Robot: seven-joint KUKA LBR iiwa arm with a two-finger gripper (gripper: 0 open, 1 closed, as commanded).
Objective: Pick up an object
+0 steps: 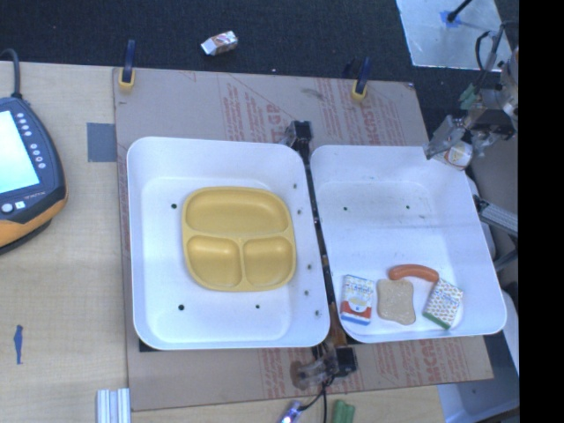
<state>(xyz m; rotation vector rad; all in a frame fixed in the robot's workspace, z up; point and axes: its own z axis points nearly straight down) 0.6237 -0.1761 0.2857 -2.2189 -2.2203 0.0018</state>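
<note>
Lying in a row along the near edge of the right bin (458, 210): a small blue-and-red carton (356, 300), just beside it a bread slice (397, 300), then a green-and-white carton (443, 304) toward the near right corner. Resting just behind the bread, a sausage (413, 273). Hanging over that bin's far right corner, well apart from the row, the gripper (456, 148); open or closed, cannot tell. Sitting in the middle of the left bin (150, 236), a yellow divided plate (238, 238). Lying at the bench's left edge, an orange-rimmed control pendant (22, 174)
</note>
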